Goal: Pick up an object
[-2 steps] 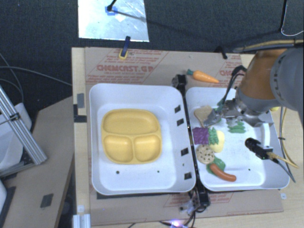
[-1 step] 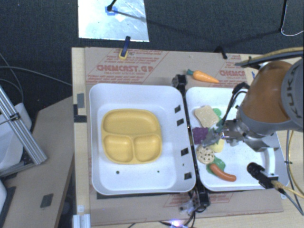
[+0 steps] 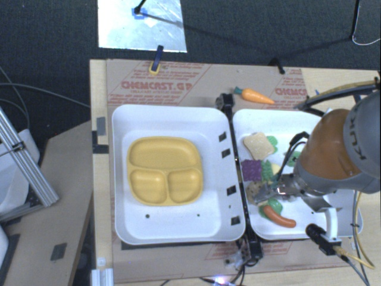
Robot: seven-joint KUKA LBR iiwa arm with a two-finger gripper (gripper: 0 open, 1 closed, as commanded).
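Over the right bin (image 3: 280, 119) hangs the grey arm (image 3: 333, 154) with its orange band, reaching in from the right, and its gripper (image 3: 266, 190) sits low near the bin's left wall. Whether the pincer is wide, narrow or holding anything cannot be told from this view.

Just below and to the right of the gripper lies a toy carrot (image 3: 278, 215), orange-red with a green top. Its long axis runs at a slant: the green end points up and to the left, toward the gripper, and the narrow tip points down and to the right, toward the bin's near edge. Whether the gripper touches it is unclear.

Above the gripper in the same bin are a purple toy (image 3: 251, 170), a tan slice of bread (image 3: 258, 145) and a green piece (image 3: 271, 142) beside the bread.

A second carrot (image 3: 254, 96) lies on the bench behind the bins, tip pointing right.

The left bin (image 3: 172, 115) holds a yellow divided plate (image 3: 165, 170) with three compartments.
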